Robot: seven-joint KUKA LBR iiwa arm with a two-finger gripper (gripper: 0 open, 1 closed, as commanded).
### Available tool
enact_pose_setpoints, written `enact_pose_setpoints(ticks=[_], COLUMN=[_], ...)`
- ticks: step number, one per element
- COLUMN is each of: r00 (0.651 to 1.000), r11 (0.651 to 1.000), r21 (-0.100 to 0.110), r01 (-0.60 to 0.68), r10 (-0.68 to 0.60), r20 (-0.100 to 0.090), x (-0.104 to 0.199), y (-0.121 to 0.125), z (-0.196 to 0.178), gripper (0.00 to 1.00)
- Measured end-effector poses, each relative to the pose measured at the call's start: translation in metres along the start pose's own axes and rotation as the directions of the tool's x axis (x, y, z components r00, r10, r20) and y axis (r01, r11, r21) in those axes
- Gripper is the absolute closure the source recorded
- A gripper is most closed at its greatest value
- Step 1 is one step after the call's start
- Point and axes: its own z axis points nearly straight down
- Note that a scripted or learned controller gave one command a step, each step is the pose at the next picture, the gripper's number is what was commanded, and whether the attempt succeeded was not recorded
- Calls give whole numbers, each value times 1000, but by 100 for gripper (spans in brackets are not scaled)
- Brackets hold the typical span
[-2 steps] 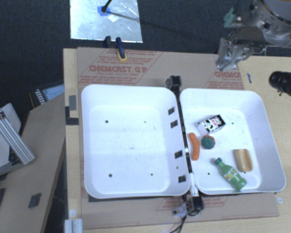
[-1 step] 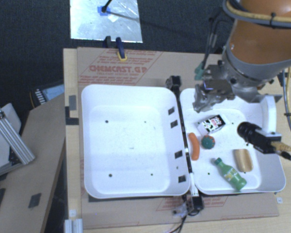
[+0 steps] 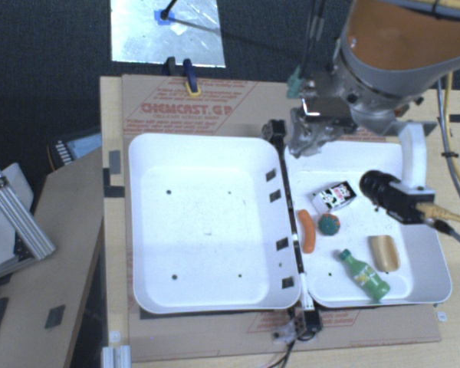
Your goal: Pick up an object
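Gripper (image 3: 310, 140) hangs over the right bin's (image 3: 425, 282) far-left corner, at about eleven o'clock of that bin; how it is set I cannot tell. It holds nothing that shows. Below it, toward six o'clock, a small black-and-white carton (image 3: 333, 196) lies tilted on the bin floor. Just beside the carton, at its six o'clock, sits a teal ball with a red patch (image 3: 329, 224); an orange carrot (image 3: 307, 231) lies at the ball's nine o'clock along the bin's left wall. A green bottle (image 3: 364, 274) lies on its side at five o'clock of the ball, with a tan bread roll (image 3: 384, 252) near it at two o'clock. The left bin (image 3: 153, 148) adjoins the right one
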Motion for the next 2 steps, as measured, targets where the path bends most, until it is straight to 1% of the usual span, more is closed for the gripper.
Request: enact_pose_setpoints(ticks=[1,2], r00=[1000,1000], r11=[1000,1000], r21=[-1,22], r01=[-12,-9], r10=[12,8], r20=[4,6], x=[-45,-47], y=[39,4], z=[-41,185], gripper=[100,100])
